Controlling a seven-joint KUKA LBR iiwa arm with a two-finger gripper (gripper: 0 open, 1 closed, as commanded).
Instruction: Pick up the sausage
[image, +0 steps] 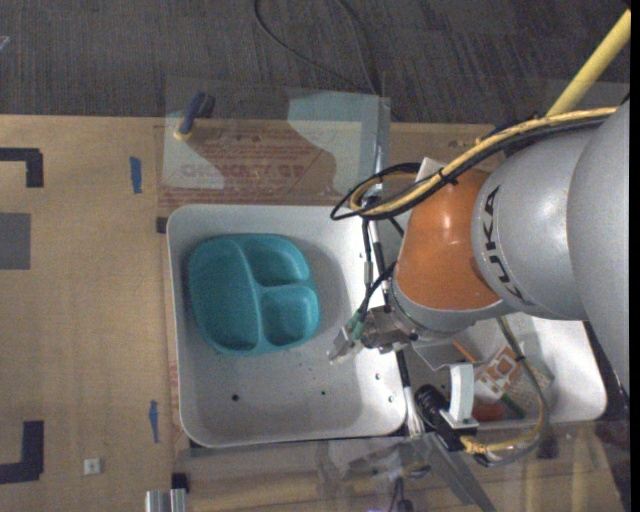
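Slowly, centre the gripper (346, 342), open or closed cannot tell, over the reddish piece (488, 410), likely the sausage, in the right bin (592, 396) before descending.

The arm (560, 220) is grey and rounded, with a wide orange band (445, 250) and black letters "KUKA" on its shell. Black and yellow cables (440, 175) run along it.

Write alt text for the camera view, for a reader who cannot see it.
A grey KUKA arm with an orange band reaches in from the right over two shallow white bins, covering most of the right bin. The left bin holds a teal divided plate. Small, partly hidden items lie in the right bin; no sausage can be made out.
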